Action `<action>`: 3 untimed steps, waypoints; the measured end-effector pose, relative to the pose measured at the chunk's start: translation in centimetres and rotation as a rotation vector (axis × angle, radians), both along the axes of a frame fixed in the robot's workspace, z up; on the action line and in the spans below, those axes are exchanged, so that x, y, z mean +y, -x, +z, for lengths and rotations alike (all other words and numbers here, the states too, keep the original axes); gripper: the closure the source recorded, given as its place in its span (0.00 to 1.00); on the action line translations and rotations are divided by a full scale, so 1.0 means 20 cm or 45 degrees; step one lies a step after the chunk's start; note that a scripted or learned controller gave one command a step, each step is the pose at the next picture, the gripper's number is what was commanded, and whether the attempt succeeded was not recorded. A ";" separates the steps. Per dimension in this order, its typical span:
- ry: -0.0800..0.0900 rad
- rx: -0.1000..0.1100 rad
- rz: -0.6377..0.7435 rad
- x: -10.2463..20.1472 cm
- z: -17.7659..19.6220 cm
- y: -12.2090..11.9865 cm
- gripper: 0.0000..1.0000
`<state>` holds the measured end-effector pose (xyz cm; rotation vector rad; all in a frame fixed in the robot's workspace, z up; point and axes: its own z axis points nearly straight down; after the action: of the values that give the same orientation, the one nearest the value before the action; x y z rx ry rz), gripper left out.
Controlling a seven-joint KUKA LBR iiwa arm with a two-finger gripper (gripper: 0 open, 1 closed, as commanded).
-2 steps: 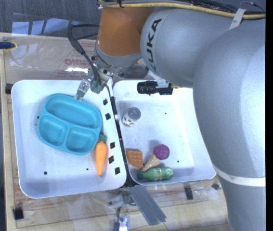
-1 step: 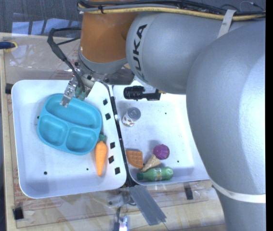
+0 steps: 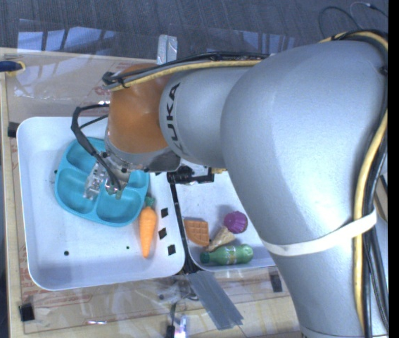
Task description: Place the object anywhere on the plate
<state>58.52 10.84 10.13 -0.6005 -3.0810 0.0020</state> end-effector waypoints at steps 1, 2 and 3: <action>-0.004 -0.020 0.045 0.01 -0.03 0.39 1.00; -0.002 0.003 0.322 0.28 -0.05 -0.03 1.00; 0.009 -0.012 -0.139 0.52 0.04 0.42 1.00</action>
<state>50.14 21.17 10.97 -0.7700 -3.0541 0.0100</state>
